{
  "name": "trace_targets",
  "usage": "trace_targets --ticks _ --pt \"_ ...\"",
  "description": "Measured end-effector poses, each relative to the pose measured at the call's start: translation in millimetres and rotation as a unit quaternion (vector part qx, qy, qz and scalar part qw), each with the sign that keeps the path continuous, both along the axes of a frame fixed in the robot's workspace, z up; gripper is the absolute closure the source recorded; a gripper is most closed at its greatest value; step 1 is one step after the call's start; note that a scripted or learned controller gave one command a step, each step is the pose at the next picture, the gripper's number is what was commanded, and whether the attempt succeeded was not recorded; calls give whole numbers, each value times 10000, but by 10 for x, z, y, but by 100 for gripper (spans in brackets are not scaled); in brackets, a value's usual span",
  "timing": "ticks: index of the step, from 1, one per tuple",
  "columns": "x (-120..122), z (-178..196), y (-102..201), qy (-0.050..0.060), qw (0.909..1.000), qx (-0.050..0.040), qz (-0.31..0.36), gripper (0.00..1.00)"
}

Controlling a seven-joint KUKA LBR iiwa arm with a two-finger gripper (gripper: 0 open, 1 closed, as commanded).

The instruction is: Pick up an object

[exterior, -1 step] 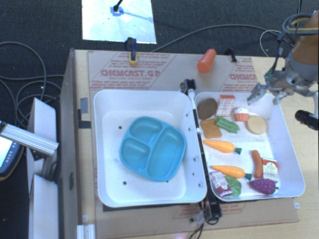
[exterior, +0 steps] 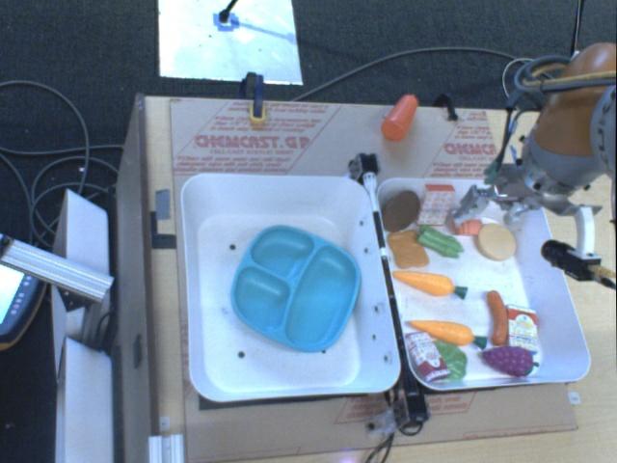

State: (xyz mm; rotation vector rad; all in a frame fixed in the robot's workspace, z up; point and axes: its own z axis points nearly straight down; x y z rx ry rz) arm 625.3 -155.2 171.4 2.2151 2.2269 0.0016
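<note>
Going left to right across the bench, roughly:

Left bin: holds a blue divided plate lying flat, a bit tilted, around the middle of the bin.

Far edge of bench: an orange cylinder thing lies on the cardboard just beyond the right bin, outside both bins.

Right bin: full of toy food, that's where all the pickable stuff is.

Far left corner of right bin: a brown oval piece, with a toast-coloured slice just near of it and a green pepper-looking piece beside that.

Far middle: a white card with red print lying flat.

Middle: a carrot lying sideways, and a second carrot nearer the front.

Near edge: a small red and white packet touching a green leafy piece, then purple grapes to the right.

Right side: a sausage lying near-to-far, next to a red and white carton. A pale round disc sits farther back.

Gripper: low over the far part of the right bin, fingers spread apart, nothing between them. A small red-orange piece sits just near of the fingertips, next to the pale disc.

Arm: comes in from the right, orange band above the wrist.
</note>
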Motion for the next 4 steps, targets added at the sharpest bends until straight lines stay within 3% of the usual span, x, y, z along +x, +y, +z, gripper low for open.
trace_targets --ticks 1,2,3,4 --pt "145 -74 551 -8 10000 -1 -4 0" --pt "296 -421 152 -6 10000 -10 -18 0" --pt "440 -10 -273 -16 10000 -12 -14 0" --pt "154 -123 34 -3 10000 -2 -6 0"
